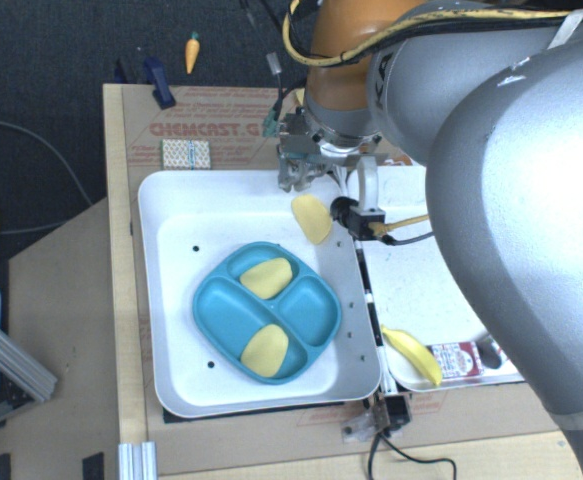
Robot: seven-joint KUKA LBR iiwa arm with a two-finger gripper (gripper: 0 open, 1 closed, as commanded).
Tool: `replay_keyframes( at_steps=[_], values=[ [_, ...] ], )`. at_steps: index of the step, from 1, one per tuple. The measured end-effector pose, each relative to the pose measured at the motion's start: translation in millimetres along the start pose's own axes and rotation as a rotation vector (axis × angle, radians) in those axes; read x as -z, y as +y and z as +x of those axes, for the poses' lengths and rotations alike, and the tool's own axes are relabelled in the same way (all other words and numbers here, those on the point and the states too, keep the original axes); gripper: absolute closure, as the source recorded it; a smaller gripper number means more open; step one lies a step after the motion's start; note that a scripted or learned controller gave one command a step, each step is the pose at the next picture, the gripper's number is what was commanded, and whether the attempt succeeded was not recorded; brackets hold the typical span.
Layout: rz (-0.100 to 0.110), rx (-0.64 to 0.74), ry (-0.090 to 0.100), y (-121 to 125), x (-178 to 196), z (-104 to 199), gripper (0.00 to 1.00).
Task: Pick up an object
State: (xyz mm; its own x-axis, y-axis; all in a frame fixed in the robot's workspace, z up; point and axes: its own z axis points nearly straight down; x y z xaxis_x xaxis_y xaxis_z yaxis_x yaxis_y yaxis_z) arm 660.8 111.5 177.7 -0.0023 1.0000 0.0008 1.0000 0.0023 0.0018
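My gripper (pixel 323 180) hangs over the far right corner of the left bin (pixel 171 228), under the orange wrist band. A pale yellow soft piece (pixel 312 218) lies directly below it, by the wall between the bins; whether they touch I cannot make out. A blue divided plate (pixel 316 308) sits in the middle of the left bin, with one yellow piece (pixel 267 276) in its upper section and another (pixel 265 350) in its lower section. A banana (pixel 413 354) lies at the near left corner of the right bin (pixel 411 268).
The large grey arm covers most of the right bin. A red and white packet (pixel 463 360) lies beside the banana. Behind the bins, a small patterned packet (pixel 186 153) rests on the cardboard, and a blue clip (pixel 157 81) and a small carrot (pixel 192 52) lie further back.
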Motion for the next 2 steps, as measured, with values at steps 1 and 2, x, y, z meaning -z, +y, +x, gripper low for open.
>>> replay_keyframes(
  at_steps=[1, 2],
  values=[
    [0.0, -0.001, 0.0, -5.2, 2.2, 34.0, 1.0],
    [0.005, 0.0, 0.0, -44.8, 27.7, 67.9, 1.0]
  ],
)
